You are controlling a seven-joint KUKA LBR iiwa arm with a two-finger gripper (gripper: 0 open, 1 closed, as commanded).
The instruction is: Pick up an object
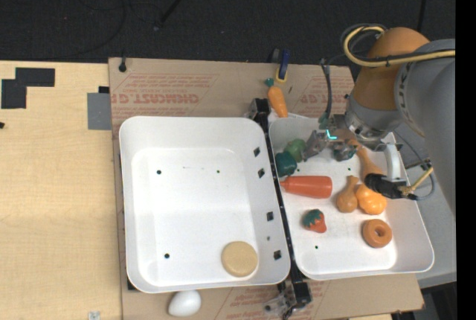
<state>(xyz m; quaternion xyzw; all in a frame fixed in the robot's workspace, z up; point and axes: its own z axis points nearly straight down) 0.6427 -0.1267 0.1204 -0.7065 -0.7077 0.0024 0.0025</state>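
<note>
Two white bins sit side by side on your desk. Start at the left bin: you see one round tan disc near its front edge. Move to the right bin. You see a dark green toy, a long red toy like a pepper, a small red and green strawberry, a tan pear shape, an orange fruit and a brown doughnut ring. The tool is low at the back of the right bin, near the green toy. You cannot tell how wide it is, and nothing shows held in it. You look to be in the reaching step. Next, it should close on one toy and lift.
</note>
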